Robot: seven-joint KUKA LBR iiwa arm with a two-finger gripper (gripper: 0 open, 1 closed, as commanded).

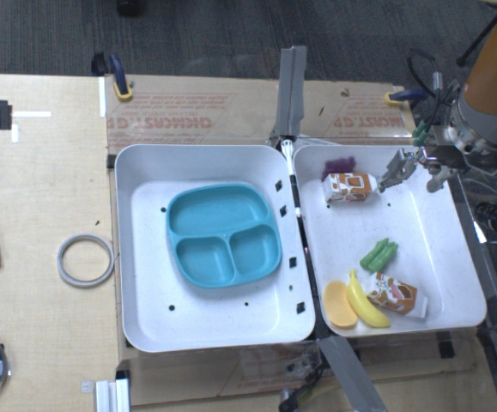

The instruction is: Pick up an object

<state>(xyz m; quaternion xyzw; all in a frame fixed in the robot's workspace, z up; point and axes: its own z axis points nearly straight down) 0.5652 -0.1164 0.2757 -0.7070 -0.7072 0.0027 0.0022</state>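
My gripper (415, 172) hangs over the far right part of the right bin (454, 256), open, with nothing between its fingers. Just to its left lies a small white and orange carton (349, 187), with a purple item (342, 162) behind it. Nearer the front of the same bin lie a green toy vegetable (378, 255), a yellow banana (366, 303), an orange round piece (340, 304) and a second small carton (397, 296).
The left bin (145, 256) holds a blue three-compartment plate (224, 234). A grey tape ring (86, 259) lies on the wooden bench to the left. Clamps and a metal divider (290, 93) stand at the back; cables hang by the arm at right.
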